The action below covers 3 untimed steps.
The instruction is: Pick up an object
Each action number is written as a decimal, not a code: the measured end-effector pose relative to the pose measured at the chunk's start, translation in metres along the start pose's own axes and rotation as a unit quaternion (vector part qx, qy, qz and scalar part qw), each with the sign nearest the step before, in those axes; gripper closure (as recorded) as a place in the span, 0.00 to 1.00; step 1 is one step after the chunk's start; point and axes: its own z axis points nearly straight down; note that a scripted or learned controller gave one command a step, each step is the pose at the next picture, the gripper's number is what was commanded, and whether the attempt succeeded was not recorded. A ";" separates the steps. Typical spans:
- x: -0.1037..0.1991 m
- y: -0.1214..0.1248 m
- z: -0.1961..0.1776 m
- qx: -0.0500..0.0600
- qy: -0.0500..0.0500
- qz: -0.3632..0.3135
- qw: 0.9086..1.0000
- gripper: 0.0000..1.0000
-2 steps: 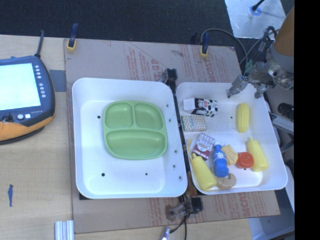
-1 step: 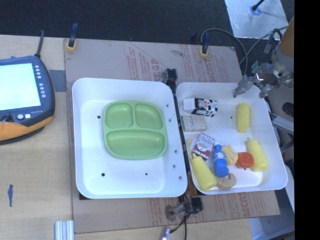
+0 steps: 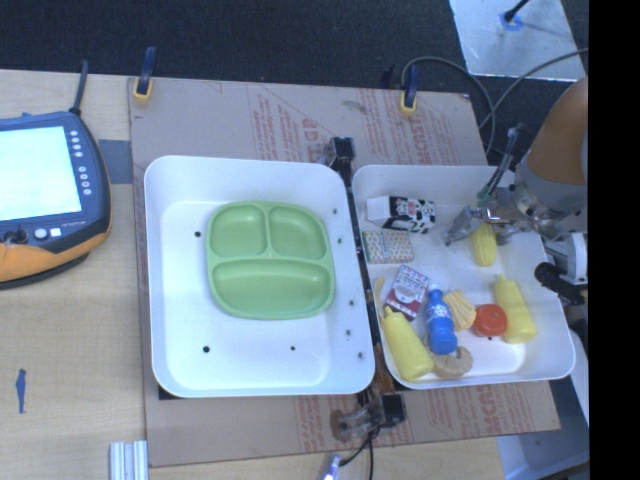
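Here the gripper point(image 3: 482, 224) sits low in the upper right part of the right bin point(image 3: 560, 368), its metal fingers spread in a fairly wide stance, one tip out toward the left, the other to the right. Between and just below them lies a small yellow corn cob point(image 3: 484, 245). Nothing is clamped; the cob rests on the bin floor and the fingers only straddle its upper end.

The cob's long axis runs roughly up and down the view, tilted a little, with its top end pointing at the gripper and its lower end toward the near wall. The fingers open across that axis, which looks like the right way to take it.

The risk, as I judge it, is a high, shallow bite: closing on the rounded tip could squirt the cob out toward the yellow mustard bottle point(image 3: 512, 308) and red tomato point(image 3: 490, 319) nearby. A slanted descent could also roll it sideways, since a cob turns easily about its length.

Farther out, a black-and-white milk carton point(image 3: 400, 210) lies well apart on the left, and a blue bottle point(image 3: 438, 320) further down. The left bin point(image 3: 170, 348) holds a green divided plate point(image 3: 269, 259)
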 end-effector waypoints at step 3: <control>0.156 -0.019 -0.144 -0.002 0.000 0.000 1.000 1.00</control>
